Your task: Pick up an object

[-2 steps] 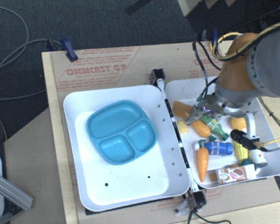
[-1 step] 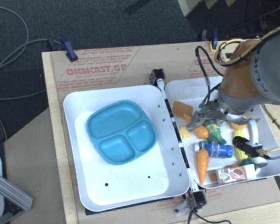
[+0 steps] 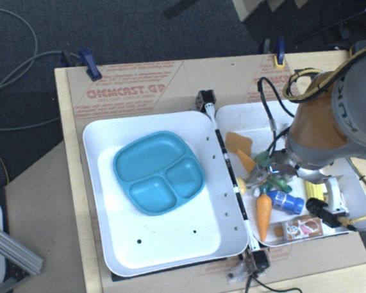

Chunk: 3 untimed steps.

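Gripper (image 3: 271, 174) of the grey and orange arm (image 3: 335, 121) sits low in the right bin (image 3: 245, 118), close to its left wall and among small things; I cannot tell if it is spread or closed. Beside it, the left bin (image 3: 179, 239) carries a blue divided plate (image 3: 159, 170) toward its far edge. In the right bin an orange carrot (image 3: 263, 213) lies along the left wall, just beside a blue bottle (image 3: 286, 201), with a printed packet (image 3: 301, 228) at the near edge.
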{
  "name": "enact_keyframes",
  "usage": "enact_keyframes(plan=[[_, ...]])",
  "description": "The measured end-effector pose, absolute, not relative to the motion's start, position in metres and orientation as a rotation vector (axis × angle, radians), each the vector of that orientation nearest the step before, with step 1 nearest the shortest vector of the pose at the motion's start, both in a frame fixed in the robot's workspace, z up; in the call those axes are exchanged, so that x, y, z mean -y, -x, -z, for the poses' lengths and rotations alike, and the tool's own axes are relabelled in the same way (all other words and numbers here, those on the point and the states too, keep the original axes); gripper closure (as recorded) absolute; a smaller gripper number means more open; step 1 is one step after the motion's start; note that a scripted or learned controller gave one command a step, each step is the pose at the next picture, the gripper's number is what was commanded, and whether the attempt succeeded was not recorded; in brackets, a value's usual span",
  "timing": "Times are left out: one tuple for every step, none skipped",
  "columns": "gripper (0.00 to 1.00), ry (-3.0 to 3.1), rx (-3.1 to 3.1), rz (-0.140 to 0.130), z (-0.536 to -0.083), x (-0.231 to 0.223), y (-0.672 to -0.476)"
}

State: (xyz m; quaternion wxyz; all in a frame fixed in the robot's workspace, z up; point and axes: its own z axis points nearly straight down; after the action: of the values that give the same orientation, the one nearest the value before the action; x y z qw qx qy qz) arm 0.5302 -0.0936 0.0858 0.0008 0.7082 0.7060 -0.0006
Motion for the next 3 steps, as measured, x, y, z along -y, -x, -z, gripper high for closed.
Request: enact_keyframes(plan=[[0.0,-2.221,-2.215,-0.004,-0.086,0.097,-0.499],[0.0,-2.205,-2.194,-0.025,-0.09,0.095,-0.488],[0.0,-2.213,-2.221,-0.005,-0.085,0.095,-0.556]])
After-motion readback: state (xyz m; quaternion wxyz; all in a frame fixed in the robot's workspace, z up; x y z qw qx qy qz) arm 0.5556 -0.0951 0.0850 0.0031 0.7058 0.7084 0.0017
